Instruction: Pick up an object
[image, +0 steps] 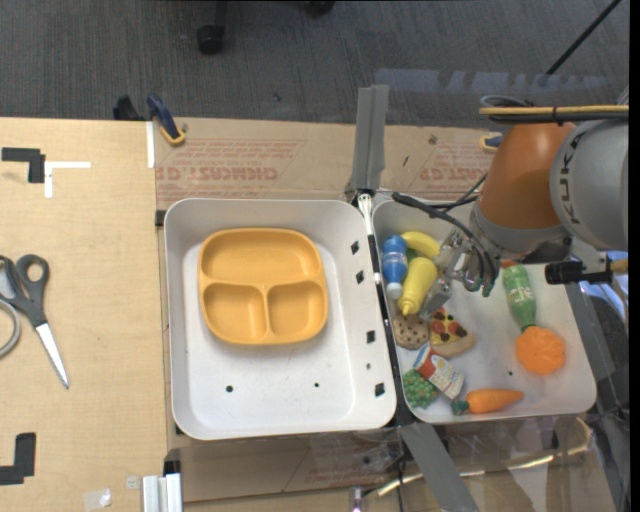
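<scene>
From the camera above, the arm (560, 185) reached in from the right side of the frame, grey with a big orange band. Its gripper (462, 268) hung low over the right bin (585, 395), near the middle right of the frame. It was too small and dark to tell if it was shut or apart, and nothing could be seen held in it.

Just left of the gripper lay a yellow bottle (417, 283). It was smooth and bright yellow, and it leaned at a slant. A blue bottle (394, 260) lay beside it on the left, and a yellow banana (420, 243) sat just above.

The right bin held lots of toy food. Below the yellow bottle lay a brown cookie (408, 331) and a pizza slice (451, 334) with dots on it. A green bottle (520, 295) lay on the right, with a round orange fruit (540, 351) under it. Near the bottom edge sat a carrot (492, 400) and a small red and white packet (442, 377) with something green next to it.

The left bin (190, 400) was white too. It held a yellow plate (264, 285) with three parts.

On the wooden bench at the left edge of the frame lay scissors (38, 315).
</scene>
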